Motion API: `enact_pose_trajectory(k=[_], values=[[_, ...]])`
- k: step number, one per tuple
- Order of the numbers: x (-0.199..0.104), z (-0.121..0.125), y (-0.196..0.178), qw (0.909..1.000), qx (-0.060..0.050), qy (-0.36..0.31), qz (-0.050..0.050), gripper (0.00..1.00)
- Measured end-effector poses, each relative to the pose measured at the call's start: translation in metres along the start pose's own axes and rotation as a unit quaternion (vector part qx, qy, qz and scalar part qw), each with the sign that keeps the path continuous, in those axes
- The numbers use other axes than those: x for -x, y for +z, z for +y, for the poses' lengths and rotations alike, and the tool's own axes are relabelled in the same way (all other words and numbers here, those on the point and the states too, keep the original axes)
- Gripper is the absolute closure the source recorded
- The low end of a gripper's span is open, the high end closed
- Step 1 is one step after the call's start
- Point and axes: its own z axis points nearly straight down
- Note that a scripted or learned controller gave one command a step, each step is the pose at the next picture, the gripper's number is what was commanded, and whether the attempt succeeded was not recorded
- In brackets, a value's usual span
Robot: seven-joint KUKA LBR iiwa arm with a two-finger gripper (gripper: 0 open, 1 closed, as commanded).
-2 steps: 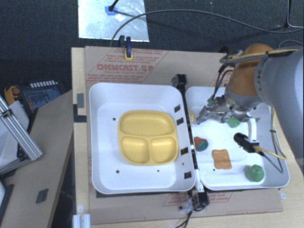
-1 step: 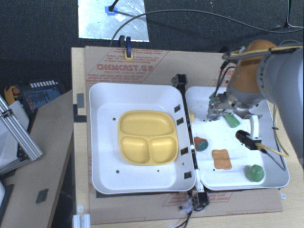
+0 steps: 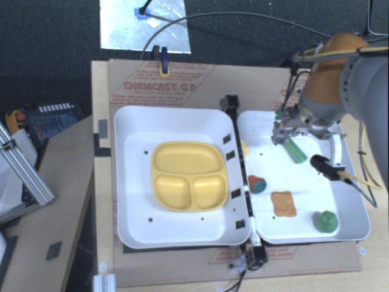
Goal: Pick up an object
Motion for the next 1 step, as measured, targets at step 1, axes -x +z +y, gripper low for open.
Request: enact_pose_trajectory(k=[1], values=[[-0.0049, -0.0044, -0.0609, 1.0000, 0.001, -0.001, 0.000, 1.00]])
